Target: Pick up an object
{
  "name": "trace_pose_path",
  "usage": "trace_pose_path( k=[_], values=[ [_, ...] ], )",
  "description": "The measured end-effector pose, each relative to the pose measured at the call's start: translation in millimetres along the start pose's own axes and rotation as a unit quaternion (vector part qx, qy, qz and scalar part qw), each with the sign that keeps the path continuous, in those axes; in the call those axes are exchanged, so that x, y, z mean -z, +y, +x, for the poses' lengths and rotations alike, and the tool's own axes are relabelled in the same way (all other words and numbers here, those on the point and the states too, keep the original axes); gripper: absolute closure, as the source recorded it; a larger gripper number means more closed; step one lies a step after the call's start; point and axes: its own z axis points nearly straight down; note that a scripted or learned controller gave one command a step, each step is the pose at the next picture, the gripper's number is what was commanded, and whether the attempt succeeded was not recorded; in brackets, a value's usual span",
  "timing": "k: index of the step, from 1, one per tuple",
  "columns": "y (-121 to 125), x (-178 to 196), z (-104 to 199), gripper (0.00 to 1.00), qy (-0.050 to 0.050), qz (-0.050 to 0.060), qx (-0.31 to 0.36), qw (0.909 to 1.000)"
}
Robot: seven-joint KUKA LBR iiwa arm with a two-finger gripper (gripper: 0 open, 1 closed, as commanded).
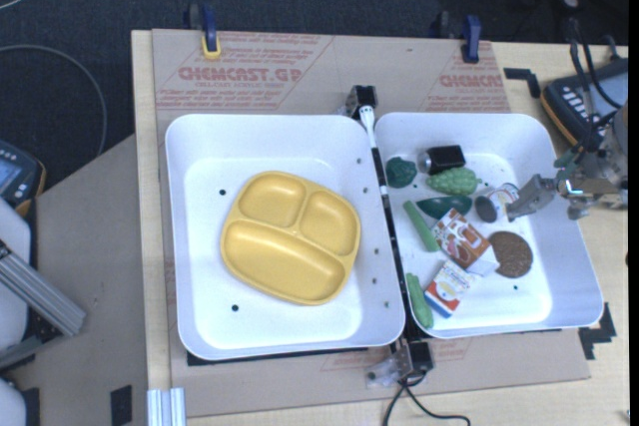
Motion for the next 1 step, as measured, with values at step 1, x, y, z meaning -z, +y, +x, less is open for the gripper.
trace_pose_path(
  k=[1],
  values=[
    [0.7,10.7,-0.1,1.00,-0.001,-0.002,0.001,1.0000]
  ],
)
